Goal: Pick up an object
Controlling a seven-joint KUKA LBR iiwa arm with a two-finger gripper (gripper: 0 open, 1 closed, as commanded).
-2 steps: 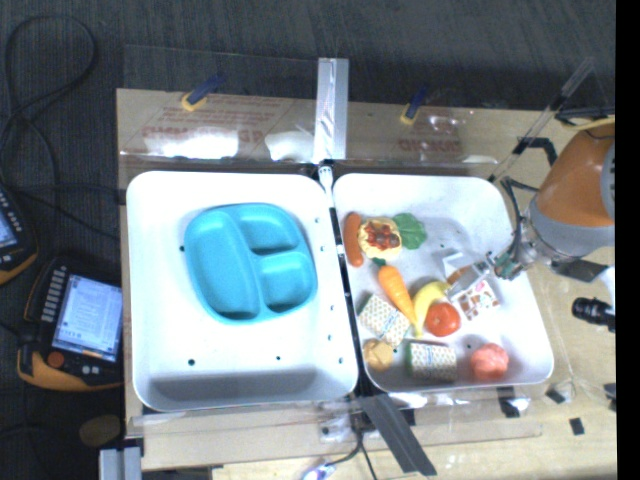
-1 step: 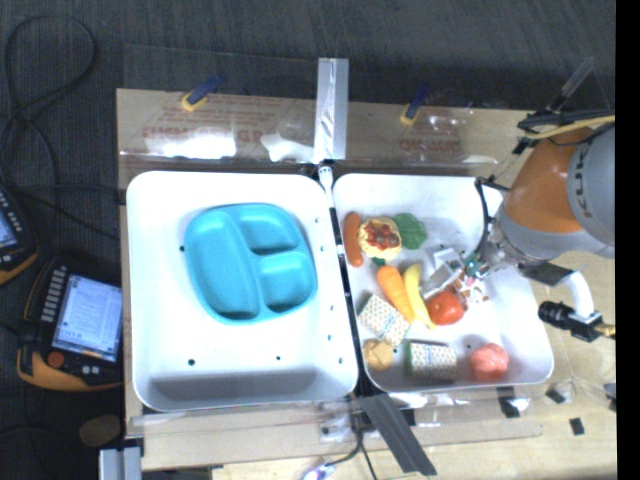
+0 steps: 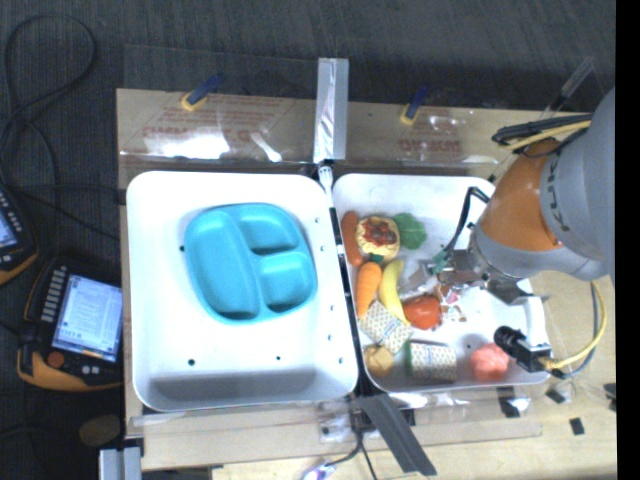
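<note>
Grey arm (image 3: 585, 208), orange band above the wrist, reaches in from the right over the right bin (image 3: 440, 190); gripper (image 3: 447, 273) sits low amid the toys, and I cannot tell whether the fingers are spread or pressed together. Just beside it: round glossy tomato (image 3: 423, 313), smooth tapered carrot (image 3: 367, 281), curved banana (image 3: 392, 288). Pink rounded lump (image 3: 489, 361) lies near the front right corner, patterned cylinder (image 3: 430, 360) along the front wall. Objects crowd the bin's left half; bare white floor shows at the right. Left bin (image 3: 160, 368) holds a blue, round-cornered divided tray (image 3: 250, 260) with open margin all round.
</note>
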